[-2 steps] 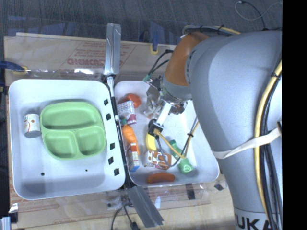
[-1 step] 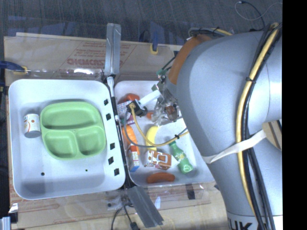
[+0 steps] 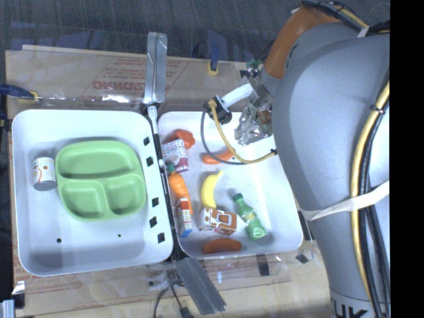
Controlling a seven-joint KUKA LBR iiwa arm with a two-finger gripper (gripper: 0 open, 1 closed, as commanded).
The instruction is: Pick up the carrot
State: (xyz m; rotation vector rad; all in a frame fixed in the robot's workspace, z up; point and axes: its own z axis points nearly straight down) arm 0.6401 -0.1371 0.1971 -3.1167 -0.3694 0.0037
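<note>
The carrot [image 3: 177,185], orange with a small green top, lies lengthwise along the left wall of the right bin [image 3: 281,177]. My gripper [image 3: 250,130] hangs over the bin's far right part, up and to the right of the carrot and well apart from it. Nothing shows between its fingers. A thin orange piece [image 3: 218,157] lies on the bin floor just left of and below the gripper, under a loop of yellow cable [image 3: 228,152].
The right bin also holds a red and white can [image 3: 174,150], a red fruit [image 3: 184,138], a banana [image 3: 210,189], a green bottle [image 3: 248,216], a small carton [image 3: 219,221], a packet [image 3: 185,214] and a sausage [image 3: 222,245]. In the left bin are a green divided plate [image 3: 101,177] and a cup [image 3: 44,173].
</note>
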